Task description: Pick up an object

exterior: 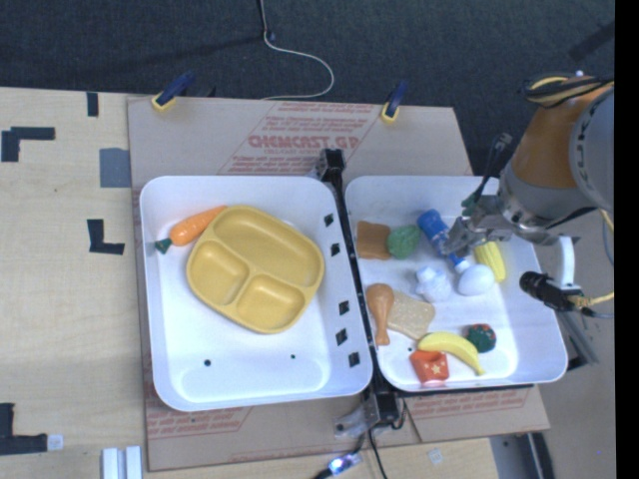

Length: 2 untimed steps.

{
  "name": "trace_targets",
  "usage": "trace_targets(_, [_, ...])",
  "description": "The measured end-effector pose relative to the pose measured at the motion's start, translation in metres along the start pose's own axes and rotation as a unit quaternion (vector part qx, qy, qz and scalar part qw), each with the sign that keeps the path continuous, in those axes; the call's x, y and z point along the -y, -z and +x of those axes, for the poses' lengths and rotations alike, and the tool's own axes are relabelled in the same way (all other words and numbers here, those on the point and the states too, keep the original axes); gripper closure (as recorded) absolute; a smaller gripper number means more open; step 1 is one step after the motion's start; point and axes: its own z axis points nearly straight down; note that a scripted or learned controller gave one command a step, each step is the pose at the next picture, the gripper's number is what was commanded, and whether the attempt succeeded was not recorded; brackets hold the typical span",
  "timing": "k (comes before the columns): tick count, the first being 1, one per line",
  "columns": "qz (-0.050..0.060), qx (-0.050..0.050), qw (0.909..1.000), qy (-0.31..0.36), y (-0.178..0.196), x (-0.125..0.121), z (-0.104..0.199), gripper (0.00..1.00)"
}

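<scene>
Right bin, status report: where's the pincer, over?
Pincer low in right bin, among blue bottle, corn, white pieces. Nothing seen gripped. Crowded around it.

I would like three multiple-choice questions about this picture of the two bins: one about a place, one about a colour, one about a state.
1. Where does the carrot lie?
A. In the left bin, beside the yellow tray
B. In the right bin, beside the banana
C. On the cardboard outside the bins

2. What colour is the divided tray?
A. Blue
B. Yellow
C. Red

3. How does the tray rest?
A. On its edge against the bin wall
B. Upside down
C. Flat, compartments facing up

Answers:
1 A: the carrot touches the tray's upper left edge inside the left bin.
2 B: its whole surface is yellow.
3 C: its three compartments show open from above.
</scene>
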Motion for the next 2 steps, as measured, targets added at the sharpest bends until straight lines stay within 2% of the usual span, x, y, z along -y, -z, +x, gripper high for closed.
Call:
trace_targets(1, [-0.001,0.0,1.0,0.001,0.053,-0.01,0.007,1.0])
trace_targets(2, [0.0,0.0,1.0,0.001,0.084,-0.011,0.008,1.0])
